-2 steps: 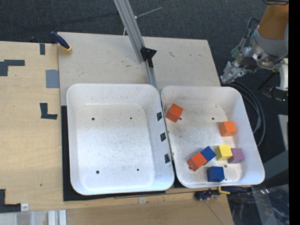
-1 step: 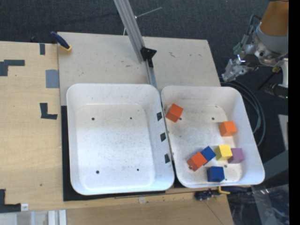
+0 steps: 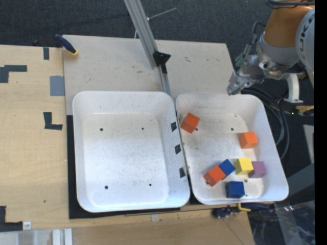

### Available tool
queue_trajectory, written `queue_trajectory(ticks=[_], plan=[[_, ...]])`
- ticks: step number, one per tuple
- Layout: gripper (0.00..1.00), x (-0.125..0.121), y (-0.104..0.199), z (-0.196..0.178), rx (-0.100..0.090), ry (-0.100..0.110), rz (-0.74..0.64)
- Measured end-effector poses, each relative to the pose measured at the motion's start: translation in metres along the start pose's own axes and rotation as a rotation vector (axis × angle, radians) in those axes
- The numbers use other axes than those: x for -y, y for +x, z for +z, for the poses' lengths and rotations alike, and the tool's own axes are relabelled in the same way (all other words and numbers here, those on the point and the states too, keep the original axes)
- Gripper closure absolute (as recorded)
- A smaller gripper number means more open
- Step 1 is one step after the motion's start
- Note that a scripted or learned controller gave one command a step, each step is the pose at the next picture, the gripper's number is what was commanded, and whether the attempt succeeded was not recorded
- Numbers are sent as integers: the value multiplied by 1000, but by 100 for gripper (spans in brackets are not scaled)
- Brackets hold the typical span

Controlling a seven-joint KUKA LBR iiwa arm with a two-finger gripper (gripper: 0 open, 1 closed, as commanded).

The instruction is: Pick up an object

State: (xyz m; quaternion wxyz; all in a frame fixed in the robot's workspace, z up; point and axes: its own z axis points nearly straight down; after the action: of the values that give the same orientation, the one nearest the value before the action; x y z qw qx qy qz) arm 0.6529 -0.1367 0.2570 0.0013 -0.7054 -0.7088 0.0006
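The right bin (image 3: pixel 265 117) holds several small blocks. An orange block (image 3: pixel 190 122) lies near its far left side, and another orange block (image 3: pixel 248 139) lies at the right. At the near side, a red-orange block (image 3: pixel 215 175), a blue block (image 3: pixel 227 167), a yellow block (image 3: pixel 244 165), a purple block (image 3: pixel 257 169) and a second blue block (image 3: pixel 235 189) cluster together. My gripper (image 3: pixel 234 85) hangs over the far rim of the right bin, well away from every block. Nothing shows between its fingers.
The left bin (image 3: pixel 82 106) stands beside the right one. A slanted metal bar (image 3: pixel 140 22) with a black clamp (image 3: pixel 161 58) crosses the bench behind the bins. Black cables (image 3: pixel 282 114) run along the right bin's right side.
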Motion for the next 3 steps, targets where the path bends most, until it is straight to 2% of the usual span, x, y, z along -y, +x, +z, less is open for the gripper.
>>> queue_trajectory(ticks=[1, 2, 3], plan=[[100, 0, 55, 12, 0, 0, -1], [100, 3, 114, 8, -1, -1, -3], [100, 17, 157, 14, 0, 0, -1]])
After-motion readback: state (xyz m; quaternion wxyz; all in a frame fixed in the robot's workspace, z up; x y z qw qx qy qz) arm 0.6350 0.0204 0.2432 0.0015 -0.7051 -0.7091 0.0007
